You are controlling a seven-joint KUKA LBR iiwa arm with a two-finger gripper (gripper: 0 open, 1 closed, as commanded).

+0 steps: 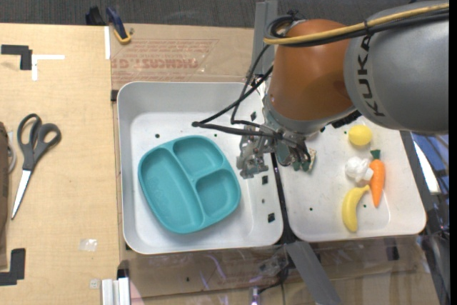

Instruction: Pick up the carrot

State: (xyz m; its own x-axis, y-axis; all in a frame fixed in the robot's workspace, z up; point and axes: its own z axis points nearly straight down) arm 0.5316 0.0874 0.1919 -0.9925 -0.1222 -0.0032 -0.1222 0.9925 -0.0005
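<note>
The carrot [376, 182] is orange with a small green top and lies in the right bin near its right side, pointing toward the front. My gripper [251, 159] hangs below the orange wrist band over the inner edge of the left bin [136, 225], well to the left of the carrot and apart from it. I see nothing between its tips, and their state is unclear from this angle.
A teal divided plate [187, 183] lies in the left bin. In the right bin [314, 225] a lemon [360, 136], a white garlic-like piece [356, 169] and a banana [350, 208] crowd around the carrot. Scissors [30, 150] lie on the wooden bench at left.
</note>
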